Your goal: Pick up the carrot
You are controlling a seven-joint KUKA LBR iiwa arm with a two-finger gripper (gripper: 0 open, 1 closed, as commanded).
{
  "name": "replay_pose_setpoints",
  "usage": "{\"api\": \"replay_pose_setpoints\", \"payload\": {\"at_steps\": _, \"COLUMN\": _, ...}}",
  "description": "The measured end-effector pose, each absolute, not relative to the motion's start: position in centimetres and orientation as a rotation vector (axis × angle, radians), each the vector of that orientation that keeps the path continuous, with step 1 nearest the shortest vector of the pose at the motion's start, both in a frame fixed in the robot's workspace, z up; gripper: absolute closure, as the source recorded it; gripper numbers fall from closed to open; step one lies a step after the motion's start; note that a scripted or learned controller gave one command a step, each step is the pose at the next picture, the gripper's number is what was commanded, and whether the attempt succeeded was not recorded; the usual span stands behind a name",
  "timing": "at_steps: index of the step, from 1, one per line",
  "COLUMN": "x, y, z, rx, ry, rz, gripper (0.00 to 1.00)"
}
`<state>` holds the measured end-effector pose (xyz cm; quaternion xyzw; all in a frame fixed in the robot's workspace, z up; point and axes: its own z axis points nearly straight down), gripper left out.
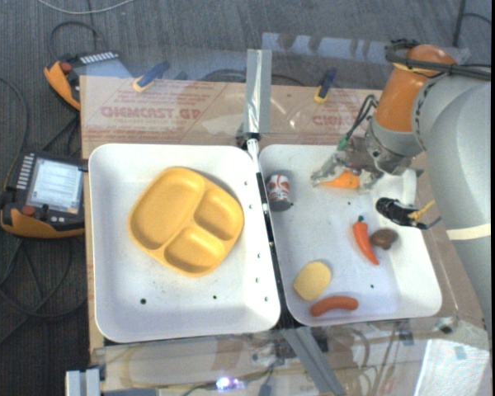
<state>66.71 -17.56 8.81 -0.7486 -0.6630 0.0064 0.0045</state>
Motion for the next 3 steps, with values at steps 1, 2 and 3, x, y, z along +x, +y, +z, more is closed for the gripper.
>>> {"api": "replay_pose_setpoints", "payload": {"at_steps": 1, "x": 66.5, "y": -17.9, "z": 9.5, "rx": -2.343, "ry": -2.073, "rz": 0.038, "gripper": 1.0}}
{"api": "replay_pose_setpoints", "payload": {"at_steps": 2, "x": 65.9, "y": -12.5, "z": 16.3, "rx": -2.444, "ry": -1.971, "rz": 0.004, "gripper": 1.0}}
{"api": "replay_pose_setpoints", "payload": {"at_steps": 3, "x": 58.1, "y": -12.9, "z": 17.7, "rx": -2.493, "ry": -1.906, "rz": 0.008, "gripper": 1.0}}
